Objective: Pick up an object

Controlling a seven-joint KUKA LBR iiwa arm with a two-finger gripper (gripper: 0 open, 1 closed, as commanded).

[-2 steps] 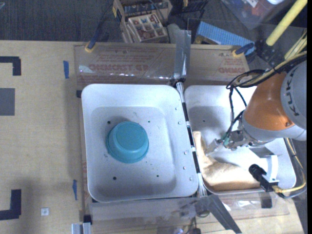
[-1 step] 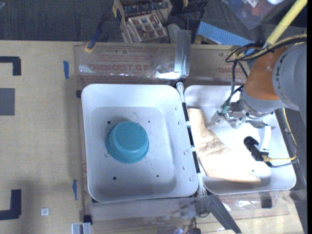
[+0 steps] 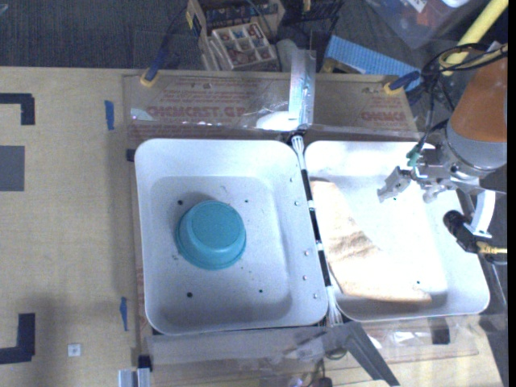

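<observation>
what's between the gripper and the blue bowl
In the camera view, the gripper hangs over the right bin. Between it and the blue bowl lie a brownish sheet and the two bins' adjoining rims.

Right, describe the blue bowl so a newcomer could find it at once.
Start at the two white bins side by side; take the left bin. On its floor, left of centre, sits the blue bowl, round and upside down. It is the sole teal-blue thing there, on plain white plastic.
</observation>
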